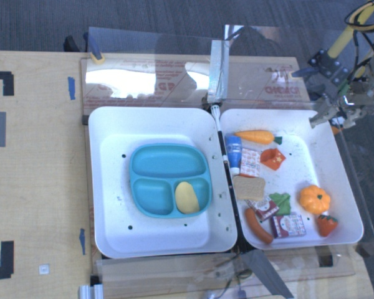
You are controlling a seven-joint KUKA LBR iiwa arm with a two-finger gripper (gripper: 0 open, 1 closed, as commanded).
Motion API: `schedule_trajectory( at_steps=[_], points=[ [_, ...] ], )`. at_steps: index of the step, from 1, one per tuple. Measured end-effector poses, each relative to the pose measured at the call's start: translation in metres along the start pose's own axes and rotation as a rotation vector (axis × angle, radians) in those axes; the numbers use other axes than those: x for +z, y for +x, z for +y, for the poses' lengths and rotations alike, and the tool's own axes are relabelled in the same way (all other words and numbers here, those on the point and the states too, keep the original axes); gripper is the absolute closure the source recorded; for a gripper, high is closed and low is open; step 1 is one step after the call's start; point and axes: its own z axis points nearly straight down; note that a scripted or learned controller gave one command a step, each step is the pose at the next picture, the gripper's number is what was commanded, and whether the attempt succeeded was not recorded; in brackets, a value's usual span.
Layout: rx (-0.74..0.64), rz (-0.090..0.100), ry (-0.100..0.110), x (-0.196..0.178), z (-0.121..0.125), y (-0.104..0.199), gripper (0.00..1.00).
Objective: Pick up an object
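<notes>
Gripper (336, 108) sits at the upper right, above the far right corner of the right bin (346, 167), clear of everything in it. Fingers too small and cluttered with cabling to read; cannot tell whether open or closed. Nothing seen between them.

All candidate objects lie below and to the left of the gripper in the view, inside the right bin:
- Carrot (254, 136), lying roughly level, nearest the gripper among the items along the far side.
- Red pepper piece (273, 159), just below the carrot.
- Blue-capped bottle (233, 151) with a white labelled packet (250, 161) beside it, hard against the divider between bins.
- Slice of bread (249, 186), below the packet.
- Green leafy piece (280, 201), touching the bread's lower corner.
- Sausage (257, 225), angled, at the near left corner.
- Dark red carton (289, 225), beside the sausage.
- Small orange pumpkin (315, 199), almost straight down from the gripper, near the right wall.
- Strawberry-like red item (327, 224), just below the pumpkin.

Left bin (106, 167), well apart from the gripper: blue divided plate (156, 167), with a yellow potato-shaped object (187, 197) in its lower right compartment.
</notes>
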Motion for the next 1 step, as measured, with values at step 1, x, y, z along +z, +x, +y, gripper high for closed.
schedule_trajectory(
  at_steps=[1],
  points=[
    [-0.035,-0.003,-0.009,-0.0647,-0.0441,0.0099,0.0]
  ],
)
